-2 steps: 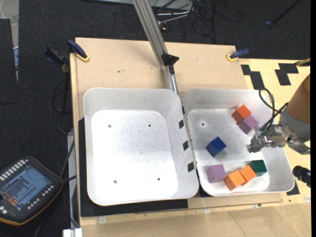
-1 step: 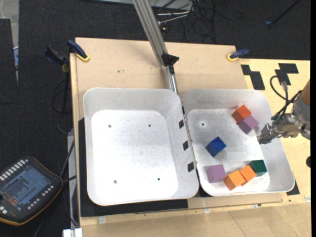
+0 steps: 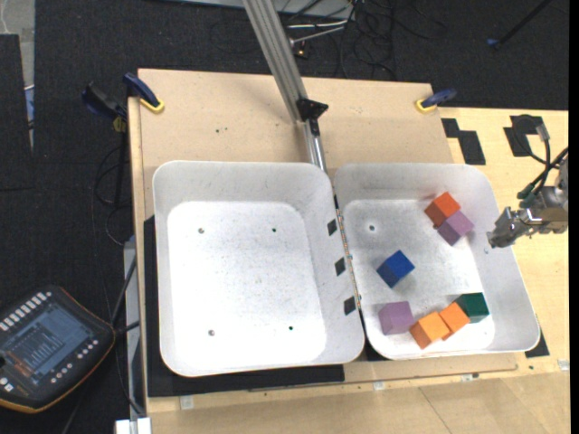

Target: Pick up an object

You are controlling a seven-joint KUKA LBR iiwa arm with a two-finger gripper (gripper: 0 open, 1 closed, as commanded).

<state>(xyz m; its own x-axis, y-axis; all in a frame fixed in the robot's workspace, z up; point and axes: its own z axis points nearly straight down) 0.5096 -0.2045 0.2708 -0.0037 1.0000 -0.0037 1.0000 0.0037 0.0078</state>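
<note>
Gripper point(image 3: 503, 234) hangs at the right bin's point(image 3: 507, 283) outer rim; whether it is open or closed I cannot tell. Nearest inside lie an orange cube point(image 3: 442, 208) touching a purple cube point(image 3: 455, 227); the blue cube point(image 3: 395, 268) sits apart, mid-bin. These blocks look light, rigid and flat-faced, so pinching the blue one across opposite sides seems easiest.

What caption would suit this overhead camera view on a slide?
Gripper at the right bin's edge, near six coloured blocks; left bin alongside.
</note>
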